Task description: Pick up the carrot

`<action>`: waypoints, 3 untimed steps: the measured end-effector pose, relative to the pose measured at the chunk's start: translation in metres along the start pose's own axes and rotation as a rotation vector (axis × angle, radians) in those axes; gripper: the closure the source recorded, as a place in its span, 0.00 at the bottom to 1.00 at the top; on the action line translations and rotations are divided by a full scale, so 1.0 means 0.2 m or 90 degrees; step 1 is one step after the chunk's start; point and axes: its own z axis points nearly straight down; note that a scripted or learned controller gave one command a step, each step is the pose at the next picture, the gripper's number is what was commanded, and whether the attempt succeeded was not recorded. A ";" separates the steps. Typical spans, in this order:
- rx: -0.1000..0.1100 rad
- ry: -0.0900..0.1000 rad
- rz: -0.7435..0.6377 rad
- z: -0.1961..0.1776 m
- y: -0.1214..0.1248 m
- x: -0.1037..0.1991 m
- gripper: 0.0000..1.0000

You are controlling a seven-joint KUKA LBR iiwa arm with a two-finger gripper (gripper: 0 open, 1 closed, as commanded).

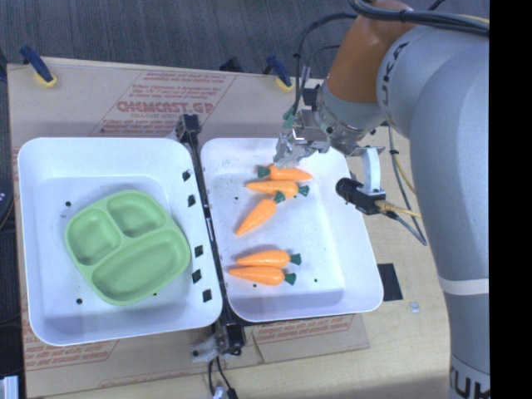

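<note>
Nearest, two carrots (263, 268) lie side by side in the right bin (357, 293). Farther back lie three more; the farthest carrot (285, 173) sits just under the gripper (293, 146), perhaps touching it. Left bin (33, 223) holds a green plate (127, 246).

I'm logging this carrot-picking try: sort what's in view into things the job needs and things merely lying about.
Belongs to the job:
- five carrots in the right bin: top carrot, second, slanted one, lower pair and
- gripper, hovering by the top carrot

Lying about:
- green divided plate in the left bin
- blue clamps and
</note>
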 end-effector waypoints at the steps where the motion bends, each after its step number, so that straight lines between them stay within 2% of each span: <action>1: 0.003 0.000 0.001 -0.01 -0.36 -0.10 1.00; 2: 0.003 0.001 0.001 -0.01 -0.36 -0.10 0.00; 3: 0.000 0.001 -0.001 0.58 -0.72 0.05 0.00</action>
